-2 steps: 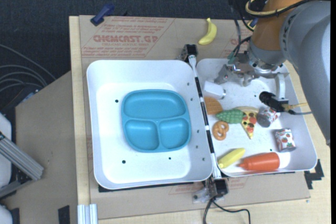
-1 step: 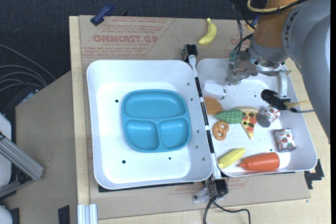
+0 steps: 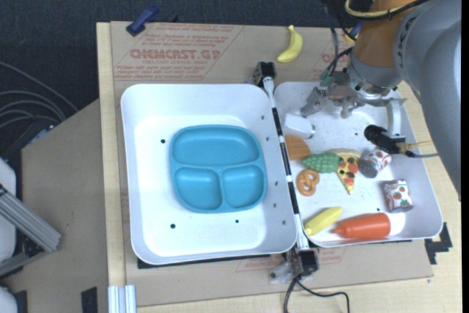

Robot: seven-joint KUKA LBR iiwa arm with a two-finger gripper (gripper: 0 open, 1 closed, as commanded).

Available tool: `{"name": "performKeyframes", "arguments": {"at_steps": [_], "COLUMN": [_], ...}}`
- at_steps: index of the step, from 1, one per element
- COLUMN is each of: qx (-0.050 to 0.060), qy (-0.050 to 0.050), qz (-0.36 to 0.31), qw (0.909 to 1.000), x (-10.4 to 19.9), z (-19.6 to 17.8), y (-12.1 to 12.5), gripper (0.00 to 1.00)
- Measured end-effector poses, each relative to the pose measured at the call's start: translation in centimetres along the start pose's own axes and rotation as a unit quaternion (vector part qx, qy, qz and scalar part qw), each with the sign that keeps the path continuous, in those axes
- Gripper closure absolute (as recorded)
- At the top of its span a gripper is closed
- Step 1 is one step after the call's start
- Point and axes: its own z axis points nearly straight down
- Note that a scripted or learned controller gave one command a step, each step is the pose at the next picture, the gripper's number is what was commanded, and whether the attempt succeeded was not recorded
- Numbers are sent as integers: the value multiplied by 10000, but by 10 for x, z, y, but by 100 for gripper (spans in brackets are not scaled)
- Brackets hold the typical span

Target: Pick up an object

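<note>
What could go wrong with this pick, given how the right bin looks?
1. Clutter: the pretzel, green toy and pizza slice lie touching or nearly so; a grasp there may catch two things or push one aside.
2. The yellow banana and orange carrot sit against the right bin's near wall, leaving little finger room.
3. The gripper hangs over the bin's far end, apart from most toys.

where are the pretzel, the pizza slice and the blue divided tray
pretzel [image 3: 307, 182], camera view, on its twisted middle
pizza slice [image 3: 347, 171], camera view, on its topped middle
blue divided tray [image 3: 218, 146], camera view, on the floor of its large upper compartment
</note>
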Motion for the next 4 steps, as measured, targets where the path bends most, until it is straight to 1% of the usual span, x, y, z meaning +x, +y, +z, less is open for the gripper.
{"name": "performKeyframes", "arguments": {"at_steps": [1, 2, 3, 4], "qx": [9, -2, 0, 8], "qy": [3, -1, -1, 2], "qz": [8, 8, 8, 12], "qw": [10000, 10000, 10000, 10000], "x": [2, 2, 2, -3], "z": [10, 0, 0, 10], "y": [-1, 0, 0, -1], "gripper": [0, 100, 0, 0]}}
